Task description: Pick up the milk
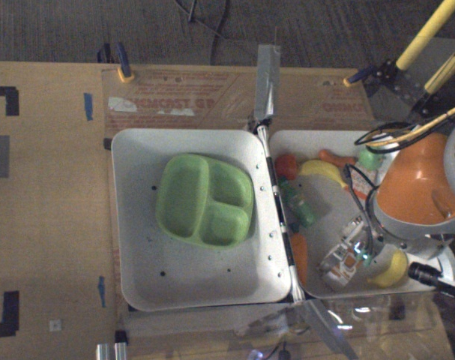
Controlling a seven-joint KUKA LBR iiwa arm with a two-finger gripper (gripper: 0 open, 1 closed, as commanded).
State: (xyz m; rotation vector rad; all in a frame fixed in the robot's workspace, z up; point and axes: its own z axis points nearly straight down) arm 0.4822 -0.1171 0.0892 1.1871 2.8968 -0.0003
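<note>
Cardboard-covered bench [55, 201] is sitting on dark carpet [77, 10] w/ cables. Gripper [347, 257] is hanging low in right bin [328, 205], over a pale item, maybe the milk; claw state unclear.

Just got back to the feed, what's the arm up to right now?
The arm is reaching into the right bin, its gripper low among a pile of toy food: a banana, a tomato, a carrot. I can't make out the milk or whether anything is held. The left bin holds a green divided plate.
</note>
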